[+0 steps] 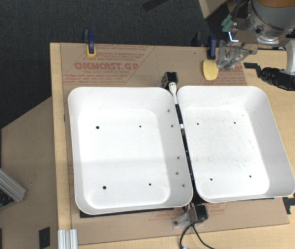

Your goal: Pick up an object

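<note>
Left bin [80,139]: white, shallow, on the bench.
Right bin [272,139]: white, beside the left one.
Yellow object [210,70]: on the brown board behind the right bin, outside both bins.
Gripper [229,61]: just right of the yellow object, close beside it; finger spacing blurred, cannot tell; nothing visibly held.

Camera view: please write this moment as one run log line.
claw: above board behind right bin | yellow object: on board beside claw, not seen held | pick: not done
</note>
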